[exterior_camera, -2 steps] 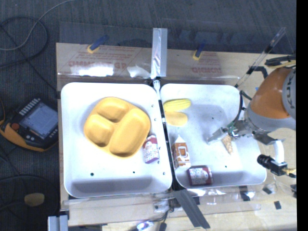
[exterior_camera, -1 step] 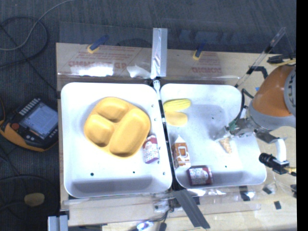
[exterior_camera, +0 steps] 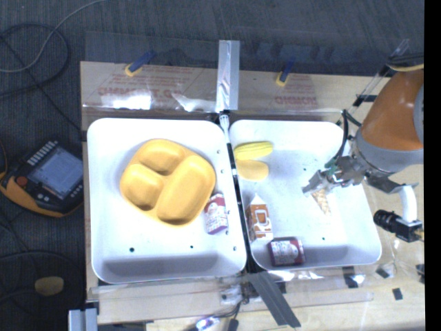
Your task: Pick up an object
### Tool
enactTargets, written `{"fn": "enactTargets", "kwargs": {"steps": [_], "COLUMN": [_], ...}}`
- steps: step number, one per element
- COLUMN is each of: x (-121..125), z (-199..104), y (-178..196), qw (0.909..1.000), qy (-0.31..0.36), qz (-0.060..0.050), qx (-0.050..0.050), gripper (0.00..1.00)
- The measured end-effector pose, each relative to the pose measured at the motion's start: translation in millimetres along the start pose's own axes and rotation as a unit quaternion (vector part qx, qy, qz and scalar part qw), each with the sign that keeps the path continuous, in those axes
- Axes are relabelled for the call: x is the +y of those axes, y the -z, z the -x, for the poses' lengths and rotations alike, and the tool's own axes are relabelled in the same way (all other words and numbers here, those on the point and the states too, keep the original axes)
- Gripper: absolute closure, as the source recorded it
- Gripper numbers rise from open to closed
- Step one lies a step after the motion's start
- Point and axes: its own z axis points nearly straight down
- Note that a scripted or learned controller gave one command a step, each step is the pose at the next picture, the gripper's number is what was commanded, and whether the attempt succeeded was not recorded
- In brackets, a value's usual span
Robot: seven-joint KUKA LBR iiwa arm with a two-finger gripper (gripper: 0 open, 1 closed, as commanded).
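In the camera view, the arm reaches in from the right over the right-hand bin, and its pincer hangs low above the bin's right half. Two dark fingers point down and to the left; whether they are spread or pressed together cannot be told, and nothing is plainly seen between them. Just below the pincer lies a small tan and white scrap-like item on the bin floor, its long axis running roughly up and down the picture; whether the fingers touch it is unclear.

Well to the left of the pincer, against the divider, a yellow corn cob lies with its long axis across the picture, and a pale yellow piece sits just below it. Lower left of the pincer, a small orange and white bottle lies lengthwise up the picture, cap toward the top. Below it a dark red can lies on its side, axis across.

Far to the left, in the left-hand bin, a large yellow lobed object fills the middle, with a small red-labelled bottle beside it.
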Motion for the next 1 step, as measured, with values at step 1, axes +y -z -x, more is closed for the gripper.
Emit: {"fn": "enactTargets", "kwargs": {"steps": [1], "x": [-1.5], "z": [-62.4], "y": [44.1], "qw": [1.0000], "qy": [-0.003], "qz": [0.000], "qx": [0.000], "gripper": [1.00]}}
